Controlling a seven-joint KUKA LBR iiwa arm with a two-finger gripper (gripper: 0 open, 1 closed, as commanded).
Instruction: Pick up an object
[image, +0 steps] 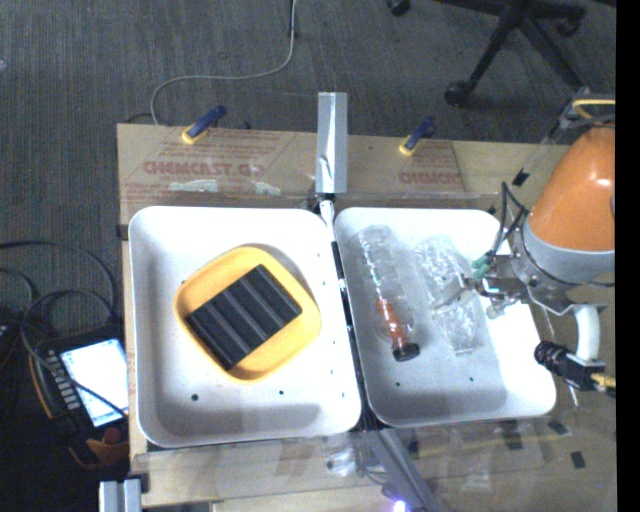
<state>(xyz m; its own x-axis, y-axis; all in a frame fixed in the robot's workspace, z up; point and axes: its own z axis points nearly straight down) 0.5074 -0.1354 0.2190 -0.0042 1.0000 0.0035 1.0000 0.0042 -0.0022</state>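
Hand (478, 283) state unclear, over right bin (520, 400) | bench board (200, 172) reads "CHEMCAST"

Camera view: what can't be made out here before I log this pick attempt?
- Gripper: finger state unclear, small and lost against clear plastic.
- Clear plastic pieces in the right bin: outlines and count blur into the white floor.
- Clear bottle: contents uncertain.
- Arm: cut off by the right edge.

My bench (150, 170): brown board top. Left bin (160, 400) and right bin (520, 395), white, side by side, touching mid-bench. Two blue-and-yellow clamps (203, 123) on its far edge.
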